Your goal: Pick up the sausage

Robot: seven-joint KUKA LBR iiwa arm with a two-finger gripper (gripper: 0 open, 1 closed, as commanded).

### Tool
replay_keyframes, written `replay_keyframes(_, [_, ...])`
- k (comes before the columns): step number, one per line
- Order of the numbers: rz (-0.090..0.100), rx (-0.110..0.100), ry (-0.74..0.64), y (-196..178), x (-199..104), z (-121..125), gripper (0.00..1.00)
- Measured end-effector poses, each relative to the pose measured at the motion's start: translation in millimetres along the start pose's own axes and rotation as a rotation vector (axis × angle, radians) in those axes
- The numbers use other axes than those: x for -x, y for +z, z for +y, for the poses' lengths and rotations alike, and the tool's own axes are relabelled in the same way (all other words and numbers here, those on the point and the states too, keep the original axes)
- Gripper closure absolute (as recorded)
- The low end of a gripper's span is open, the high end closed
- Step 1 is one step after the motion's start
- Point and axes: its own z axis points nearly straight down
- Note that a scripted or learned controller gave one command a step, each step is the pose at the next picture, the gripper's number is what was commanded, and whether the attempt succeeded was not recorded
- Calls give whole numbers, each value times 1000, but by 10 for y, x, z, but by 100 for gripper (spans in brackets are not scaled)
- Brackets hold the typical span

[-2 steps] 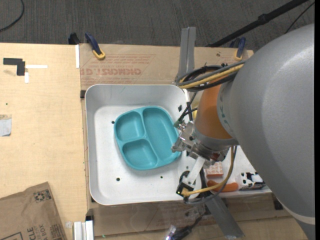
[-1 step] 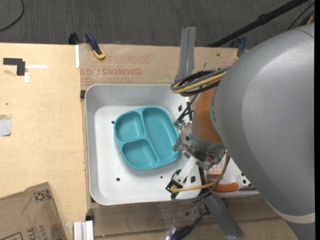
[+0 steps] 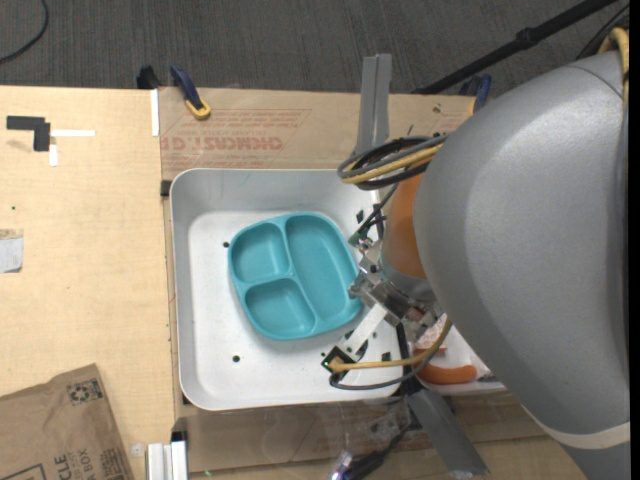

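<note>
A: What is sitting in the white bin [image 3: 200,298]?

B: A teal divided plate [image 3: 292,274] is lying flat on the bin floor, a little tilted in plan, with three compartments. All three are showing bare teal.

A: And the sausage?

B: An orange-red sausage [image 3: 452,373] is peeking out at the bin's lower right, just under the arm [image 3: 530,228], outside the plate. Most of it is being hidden by the grey arm.

A: Where is the gripper?

B: The gripper [image 3: 372,298] is hanging just beside the plate's right edge, with cables looping around it. Its tips are being lost among the clutter, so I cannot tell how wide it is standing or whether anything is in its grasp.

A: Anything else around?

B: A cardboard sheet [image 3: 260,133] is lying behind the bin, and a brown paper bag [image 3: 60,428] is showing at lower left.
</note>
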Motion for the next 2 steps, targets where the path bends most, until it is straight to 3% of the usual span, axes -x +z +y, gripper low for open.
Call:
replay_keyframes(1, [-75,-74,141,124,-308,335,0])
replay_keyframes(2, [-83,-69,121,86,-299,334,100])
